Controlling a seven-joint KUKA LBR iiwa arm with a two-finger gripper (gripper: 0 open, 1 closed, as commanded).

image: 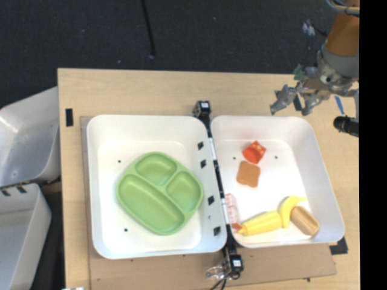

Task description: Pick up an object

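Yellow banana toy (266, 222) lies in the right bin (314, 144), near edge, long axis running left-right, tilted a little, its tip toward the divider. I see a tan bread roll (305, 220) touching its right end. Farther in sit a brown toast slice (248, 174) and a red block (254, 151) just beyond it. Left bin (103, 138) carries a green divided plate (159, 192). My gripper (295, 100) hovers past the right bin's far rim, fingers spread apart, gripping nothing.
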